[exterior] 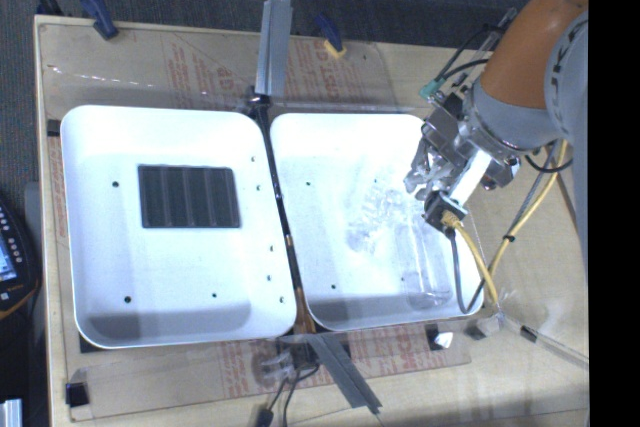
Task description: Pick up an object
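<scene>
My gripper hangs over the right side of the right bin, reaching in from the right. Just left of it lies a crumpled clear plastic object on the bin floor. A second clear item, long like a glass or tube, lies below the gripper near the bin's right wall. A dark grey ribbed rectangular block lies flat in the middle of the left bin. I see nothing lifted off the floor of either bin.
A metal bracket stands at the back where the bins meet. Blue clamps hold the board's far edge. Yellow and black cables loop from the wrist over the right bin's right rim.
</scene>
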### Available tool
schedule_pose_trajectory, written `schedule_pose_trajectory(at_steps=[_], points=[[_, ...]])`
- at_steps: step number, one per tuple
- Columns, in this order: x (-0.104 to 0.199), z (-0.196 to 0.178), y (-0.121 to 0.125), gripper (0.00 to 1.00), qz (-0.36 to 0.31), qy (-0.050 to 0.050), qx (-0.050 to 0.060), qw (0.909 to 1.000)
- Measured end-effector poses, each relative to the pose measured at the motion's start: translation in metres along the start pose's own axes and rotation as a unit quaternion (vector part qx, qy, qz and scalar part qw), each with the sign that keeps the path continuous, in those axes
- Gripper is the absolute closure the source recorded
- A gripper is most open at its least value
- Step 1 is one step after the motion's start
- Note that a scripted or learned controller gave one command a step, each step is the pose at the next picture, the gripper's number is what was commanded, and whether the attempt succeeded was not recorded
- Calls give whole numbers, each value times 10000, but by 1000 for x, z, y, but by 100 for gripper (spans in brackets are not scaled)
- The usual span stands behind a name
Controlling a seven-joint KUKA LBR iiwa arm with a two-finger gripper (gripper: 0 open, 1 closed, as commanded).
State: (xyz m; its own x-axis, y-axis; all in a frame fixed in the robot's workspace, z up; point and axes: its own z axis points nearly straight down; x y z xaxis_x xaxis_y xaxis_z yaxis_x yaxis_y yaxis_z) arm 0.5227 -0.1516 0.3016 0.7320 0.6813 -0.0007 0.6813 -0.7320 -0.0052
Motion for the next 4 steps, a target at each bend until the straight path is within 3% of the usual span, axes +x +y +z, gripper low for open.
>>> schedule_pose_trajectory(at_steps=[1, 2, 3, 4], points=[[-69, -3, 7, 100, 1919, -4, 5, 9814], [-43, -28, -19, 100, 2662, 14, -27, 9639], [-3, -51, 75, 100, 2484, -1, -10, 9687], [1, -31, 78, 100, 2659, -10, 13, 9640]])
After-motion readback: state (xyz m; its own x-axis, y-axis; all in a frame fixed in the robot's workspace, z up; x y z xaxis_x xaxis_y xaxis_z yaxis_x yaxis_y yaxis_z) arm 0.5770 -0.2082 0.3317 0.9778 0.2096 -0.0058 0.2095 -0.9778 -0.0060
